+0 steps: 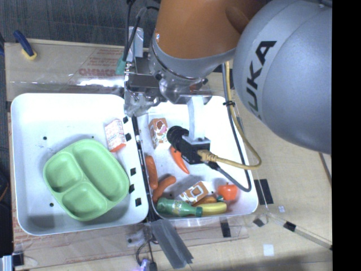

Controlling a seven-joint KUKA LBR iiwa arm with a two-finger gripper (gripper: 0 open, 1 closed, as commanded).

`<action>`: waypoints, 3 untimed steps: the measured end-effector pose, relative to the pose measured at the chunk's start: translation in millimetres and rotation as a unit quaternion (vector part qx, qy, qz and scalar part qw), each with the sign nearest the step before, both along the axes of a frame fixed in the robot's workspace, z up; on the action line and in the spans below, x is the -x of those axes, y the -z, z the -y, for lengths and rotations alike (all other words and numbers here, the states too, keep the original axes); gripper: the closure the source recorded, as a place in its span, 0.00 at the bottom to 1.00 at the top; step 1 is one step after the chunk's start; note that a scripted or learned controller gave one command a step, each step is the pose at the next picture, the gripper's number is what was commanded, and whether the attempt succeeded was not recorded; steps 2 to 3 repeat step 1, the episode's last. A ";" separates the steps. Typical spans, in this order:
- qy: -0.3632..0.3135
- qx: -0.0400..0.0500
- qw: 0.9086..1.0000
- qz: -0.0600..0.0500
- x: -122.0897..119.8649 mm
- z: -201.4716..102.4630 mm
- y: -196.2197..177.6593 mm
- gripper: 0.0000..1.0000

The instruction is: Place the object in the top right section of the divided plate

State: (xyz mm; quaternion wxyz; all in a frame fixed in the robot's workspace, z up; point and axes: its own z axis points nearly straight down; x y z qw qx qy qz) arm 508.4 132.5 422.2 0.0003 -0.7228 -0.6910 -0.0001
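Over the far left corner of the right bin (pixel 217 123) hangs the grey-and-orange arm (pixel 192 33) (whether its jaws are open or shut cannot be told). On the left, the other bin (pixel 39 117) holds a green divided plate (pixel 101 171). A small orange-and-white carton (pixel 114 135) lies just outside the plate's far right rim.

Robotics lab: KUKA arm (pixel 282 66), white bins (pixel 62 114)
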 end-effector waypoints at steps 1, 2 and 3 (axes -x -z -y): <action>-0.038 0.000 0.999 -0.001 32.1 100.1 17.9 1.00; -0.038 0.000 0.999 -0.001 32.1 100.1 17.9 1.00; -0.038 0.000 0.999 -0.001 32.1 100.1 17.9 1.00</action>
